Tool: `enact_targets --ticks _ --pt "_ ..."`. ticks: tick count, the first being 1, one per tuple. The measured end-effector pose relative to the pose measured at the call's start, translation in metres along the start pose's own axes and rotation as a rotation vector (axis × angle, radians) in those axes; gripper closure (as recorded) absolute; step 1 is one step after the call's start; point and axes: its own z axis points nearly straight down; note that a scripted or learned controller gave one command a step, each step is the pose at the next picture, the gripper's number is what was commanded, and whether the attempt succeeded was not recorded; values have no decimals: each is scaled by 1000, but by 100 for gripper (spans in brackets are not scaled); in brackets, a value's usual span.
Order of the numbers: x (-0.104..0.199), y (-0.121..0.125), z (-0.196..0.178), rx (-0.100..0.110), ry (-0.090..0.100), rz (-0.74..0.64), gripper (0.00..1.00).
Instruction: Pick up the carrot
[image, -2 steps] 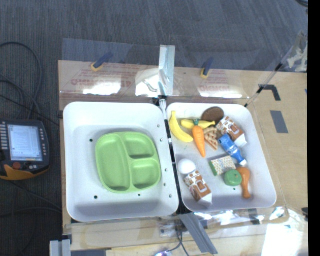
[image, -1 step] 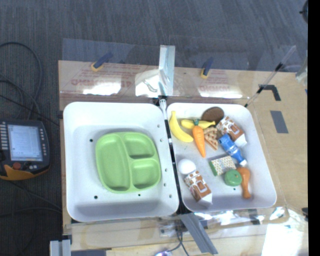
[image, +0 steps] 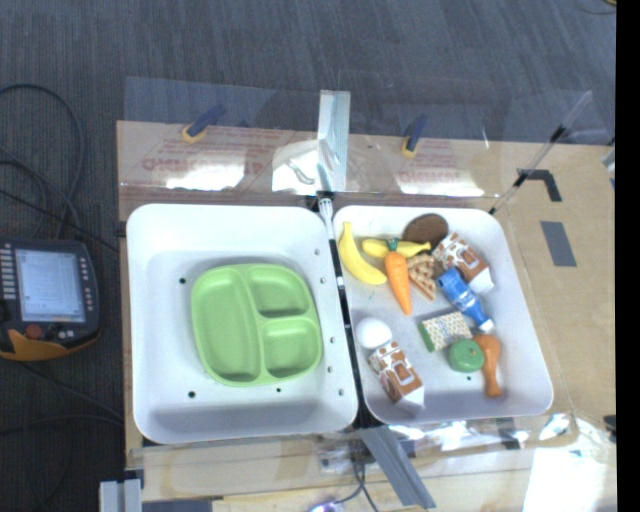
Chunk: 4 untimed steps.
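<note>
In the camera view, two white bins sit side by side on the bench (image: 575, 215), their inner rims touching along the middle. The left bin (image: 152, 400) holds a green divided tray (image: 257, 322), which lies near its centre with bare white floor all round it. The right bin (image: 528, 335) is crowded. The carrot (image: 399, 281) lies in its upper left part, thick end up and pointed tip toward the lower edge. It is tilted a little and stands well clear of the bin's outer walls. A banana (image: 355, 258) curves just beside it on the left, between it and the shared rim, and a second yellow piece (image: 385, 247) touches its top. On its right a brown waffle-like piece (image: 424, 276) presses close, with a blue bottle (image: 465, 297) and a small carton (image: 466, 257) beyond that. A dark brown round thing (image: 428, 227) sits near the top wall. Below the carrot's tip there is a patch of open floor, bounded by a white egg (image: 374, 332), a second carton (image: 399, 373) and a speckled block (image: 445, 327). A green disc (image: 465, 356) and a drumstick (image: 490, 364) lie toward the lower right corner. A control pendant (image: 45, 295) rests on the floor left of the bench. I cannot tell whether the end effector is apart or together.
</note>
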Motion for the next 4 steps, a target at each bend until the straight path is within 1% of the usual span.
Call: enact_targets --ticks 1,2,3,4 --pt "-33 45 8 -2 0 -245 100" --pt "-38 75 0 -2 0 -660 100" --pt "-35 87 1 2 0 -969 100" --pt "-50 124 53 4 -4 -967 100"
